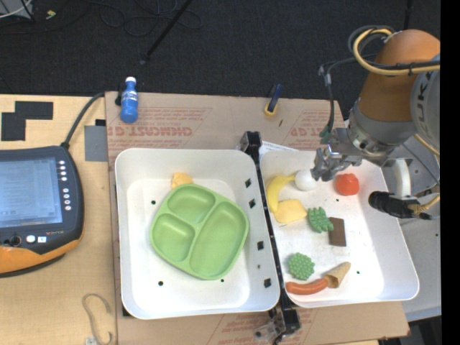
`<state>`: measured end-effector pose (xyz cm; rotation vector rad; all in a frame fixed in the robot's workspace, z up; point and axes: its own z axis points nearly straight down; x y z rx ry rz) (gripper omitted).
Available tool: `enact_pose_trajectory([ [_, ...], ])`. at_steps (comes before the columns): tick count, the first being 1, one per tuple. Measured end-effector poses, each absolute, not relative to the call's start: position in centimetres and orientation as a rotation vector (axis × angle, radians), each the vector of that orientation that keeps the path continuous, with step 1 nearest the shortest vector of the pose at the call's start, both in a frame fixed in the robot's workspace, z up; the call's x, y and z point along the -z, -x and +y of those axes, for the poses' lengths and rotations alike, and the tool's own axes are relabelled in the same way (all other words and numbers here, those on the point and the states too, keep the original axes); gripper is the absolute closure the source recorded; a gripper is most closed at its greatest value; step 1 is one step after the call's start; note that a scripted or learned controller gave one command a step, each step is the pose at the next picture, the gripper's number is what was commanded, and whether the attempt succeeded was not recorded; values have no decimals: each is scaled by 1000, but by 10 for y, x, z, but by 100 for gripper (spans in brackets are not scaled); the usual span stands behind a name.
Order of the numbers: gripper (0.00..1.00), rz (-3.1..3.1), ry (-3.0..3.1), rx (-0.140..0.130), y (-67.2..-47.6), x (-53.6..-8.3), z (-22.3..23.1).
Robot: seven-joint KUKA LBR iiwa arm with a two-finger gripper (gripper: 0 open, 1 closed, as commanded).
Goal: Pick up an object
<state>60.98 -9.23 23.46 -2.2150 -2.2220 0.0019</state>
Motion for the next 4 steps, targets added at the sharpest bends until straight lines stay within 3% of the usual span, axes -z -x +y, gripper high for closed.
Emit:
enact_pose_trajectory([
  [1,100,-2220,2214,-5,-573,-229,-51],
  [3,100,-2220,2214,-6,-525,-222,33],
  [4,100,-2220,2217,-5,-523,-222,37],
])
